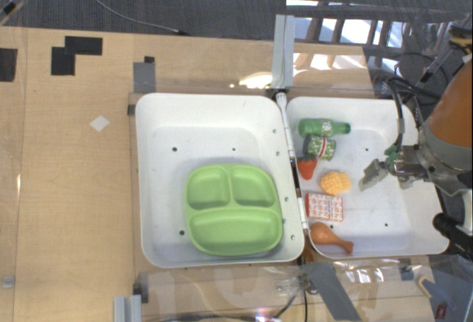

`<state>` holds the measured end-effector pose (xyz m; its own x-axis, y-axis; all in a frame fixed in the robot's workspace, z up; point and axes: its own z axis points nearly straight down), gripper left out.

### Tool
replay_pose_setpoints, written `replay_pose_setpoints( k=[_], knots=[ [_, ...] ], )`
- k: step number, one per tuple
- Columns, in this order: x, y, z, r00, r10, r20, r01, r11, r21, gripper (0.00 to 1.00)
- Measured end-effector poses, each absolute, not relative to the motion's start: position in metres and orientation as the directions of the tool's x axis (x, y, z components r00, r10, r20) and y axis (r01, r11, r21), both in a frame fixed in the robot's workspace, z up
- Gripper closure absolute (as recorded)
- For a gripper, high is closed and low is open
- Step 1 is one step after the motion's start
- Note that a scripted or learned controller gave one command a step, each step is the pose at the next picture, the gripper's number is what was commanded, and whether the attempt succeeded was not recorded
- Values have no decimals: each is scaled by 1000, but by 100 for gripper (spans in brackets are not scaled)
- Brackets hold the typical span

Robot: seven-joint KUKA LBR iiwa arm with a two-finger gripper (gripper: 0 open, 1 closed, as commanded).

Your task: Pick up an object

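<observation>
The right bin holds several small items along its left side. A green bottle lies on its side at the top, with a green can just below it. A small red piece sits by the dividing wall. Below these lie a yellow knobbly object, a red-and-white packet and a brown drumstick. My gripper hovers over the bin's middle, right of the yellow object and apart from it. Nothing shows in it.
The left bin carries a green divided plate. The arm's grey body and cables cover the right bin's right edge. A metal frame stands behind the bins. Bare white floor lies under and in front of the gripper.
</observation>
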<state>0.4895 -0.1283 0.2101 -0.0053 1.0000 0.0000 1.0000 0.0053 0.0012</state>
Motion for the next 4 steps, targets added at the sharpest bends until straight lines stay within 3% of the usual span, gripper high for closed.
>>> replay_pose_setpoints(
  k=[1, 2, 3, 4],
  knots=[
    [508, -99, 107, 52, 999, 1, 999, -52, 3, 0],
    [494, -92, 93, -158, 987, -9, 987, 158, 25, 0],
    [585, -90, 92, -145, 989, -5, 989, 145, 20, 0],
    [632, -94, 90, 106, 994, 0, 994, -106, 12, 0]
  ],
)
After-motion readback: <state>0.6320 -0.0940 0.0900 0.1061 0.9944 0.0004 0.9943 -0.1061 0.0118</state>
